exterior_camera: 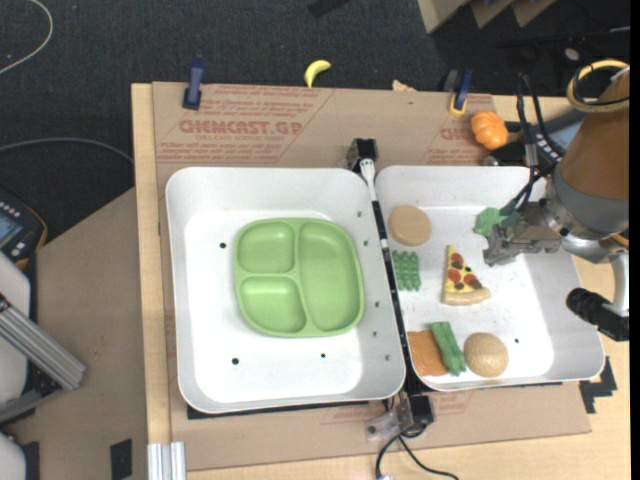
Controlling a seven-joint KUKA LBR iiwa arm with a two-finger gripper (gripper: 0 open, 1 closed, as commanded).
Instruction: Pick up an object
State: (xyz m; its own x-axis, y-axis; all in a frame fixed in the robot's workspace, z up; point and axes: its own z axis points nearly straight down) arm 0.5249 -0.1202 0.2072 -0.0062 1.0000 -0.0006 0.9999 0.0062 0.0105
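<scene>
Bins (200, 268) sit side by side on my bench: two shallow white trays, the left one bearing a single green divided plate (298, 276) with three compartments. In the right bin (560, 338) I count seven toy foods: one round tan cookie-like disc (409, 225), one small green ridged piece (406, 270), one pizza slice (463, 278), one orange slab (425, 353) with a green stick (448, 347) lying over its right edge, one tan bread roll (486, 354) just beside that stick, and one green leafy piece (490, 218) near the bin's far right. Outside the bins, on the board, I see one yellow banana-shaped toy (316, 71) and one small orange fruit (489, 129), plus two blue clamps (194, 84) at the board's far edge.

The arm's wrist covers the right bin's far right corner, and its body is cut off at the frame's right edge. The gripper (497, 251) is small and dark against the bin; I cannot tell whether it is clenched or released. The green leafy piece lies touching or just under the gripper's upper left side, partly hidden by it, and I cannot tell whether it is grasped. The pizza slice lies near, to the gripper's lower left.
</scene>
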